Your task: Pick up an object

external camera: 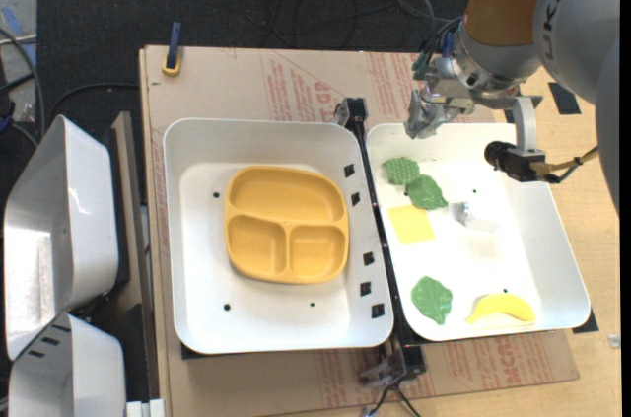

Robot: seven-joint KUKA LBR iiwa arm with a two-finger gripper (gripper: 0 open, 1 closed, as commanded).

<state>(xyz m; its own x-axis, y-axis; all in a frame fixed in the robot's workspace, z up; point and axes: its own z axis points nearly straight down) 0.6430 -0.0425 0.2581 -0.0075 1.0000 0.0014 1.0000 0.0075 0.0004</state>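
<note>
My end effector (426, 121) hangs over the back left corner of the right bin (552, 238). I cannot tell how it is set, and I see nothing in it. Just below it, two green leafy things (414, 182) lie touching each other. Next to them, toward the front, is a flat yellow square (411, 224). A small clear thing (475, 216) sits a little to the right of the square. Near the front of this bin lie another green leafy piece (432, 298) and a yellow banana (500, 309), side by side but apart. The left bin (187, 238) holds a yellow tray (287, 223) with three parts. Both bins sit on the counter (256, 80)
</note>
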